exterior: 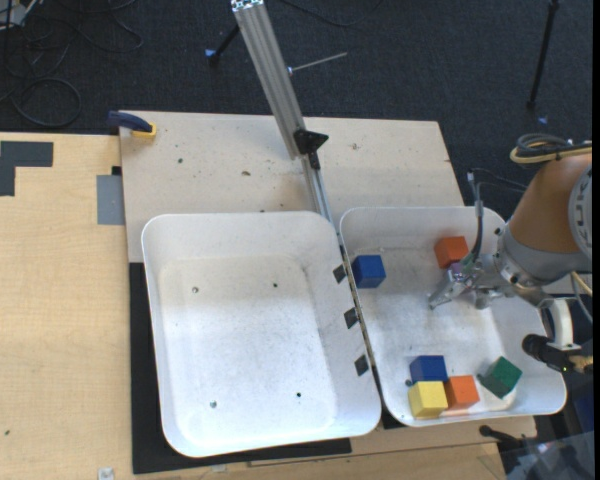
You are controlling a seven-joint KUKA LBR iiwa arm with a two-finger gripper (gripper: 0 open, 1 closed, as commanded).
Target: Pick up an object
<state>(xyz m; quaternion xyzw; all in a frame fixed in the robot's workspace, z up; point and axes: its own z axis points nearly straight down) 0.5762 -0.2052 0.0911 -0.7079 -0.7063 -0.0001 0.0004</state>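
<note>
The gripper [450,290] is small and blurred. The orange cube [451,251] beside it is partly covered by the wrist. The arm [555,218] runs off the right edge.

Two bins side by side on desk [230,158]. Left bin [180,258] toward desk's left edge. Right bin [400,233] holds six blocks: one [368,270] by its left wall, one [451,251] near back wall, four clustered [460,383] at front edge. End effector [458,286] just before the back block.

Dark carpet floor [400,58] strewn with black cables [40,93]; pale wooden bench [40,318]; slanted aluminium rail [270,68]
</note>
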